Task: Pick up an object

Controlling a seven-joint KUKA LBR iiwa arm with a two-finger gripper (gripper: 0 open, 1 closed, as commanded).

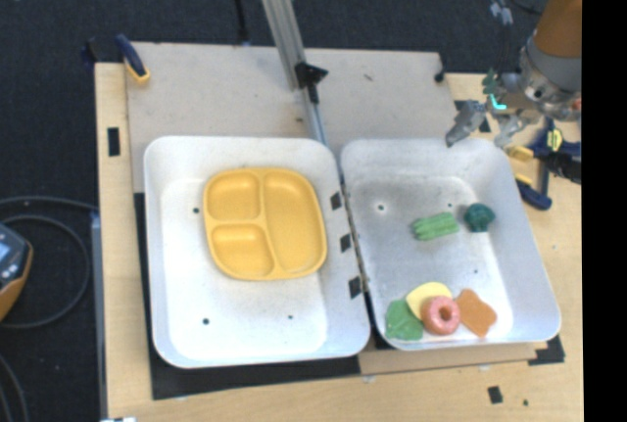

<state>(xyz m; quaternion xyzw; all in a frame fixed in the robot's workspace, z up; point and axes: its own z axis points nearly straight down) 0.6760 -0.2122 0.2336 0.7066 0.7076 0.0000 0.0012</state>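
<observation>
Small toys cluster in right bin (509,214): green cylinder (434,226), dark teal ball (479,216), pink ring (442,314), orange block (477,312); yellow divided plate (265,221) in left bin (176,244); fingers (462,128) apart, empty, above wooden table (372,68); dark floor beyond

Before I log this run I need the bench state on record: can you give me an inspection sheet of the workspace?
Surface: wooden bench bearing the left bin and right bin.
Job's things: right bin holds green pickle, dark green ball, pink donut, yellow piece, orange piece, green piece.
Clutter: yellow divided plate in left bin.
Grippers: gripper above right bin's far edge, holding nothing.
Cables: black cable on the floor, left.
Surroundings: dark floor; metal pole.
</observation>
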